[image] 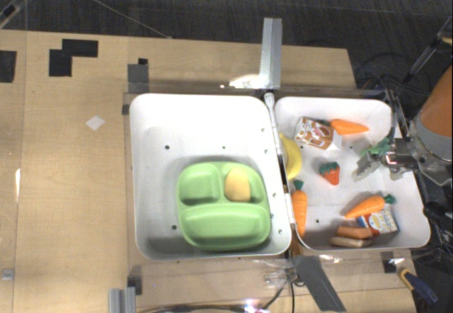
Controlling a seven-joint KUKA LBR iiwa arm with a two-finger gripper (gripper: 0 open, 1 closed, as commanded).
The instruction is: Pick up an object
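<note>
A pale wooden bench (64, 184) bears two white bins, and the arm's gripper (379, 158) hangs over the right one.

The left bin (159, 127) holds a green divided plate (219, 216) with a yellow lemon-like fruit (238, 185) in its right compartment. The right bin (407, 237) holds toy food: a banana (290, 156) at its left wall, carrots at far right (349, 127), near left (299, 209) and near right (367, 206), a small carton (314, 134), a juice box (382, 222), sausages (352, 235) and a strawberry (330, 173). Whether the pincer is apart or together I cannot tell. The strawberry, left of the gripper, looks the likeliest pick: probably light, stiff plastic, smooth and apt to slip, best pinched across its widest part.
</note>
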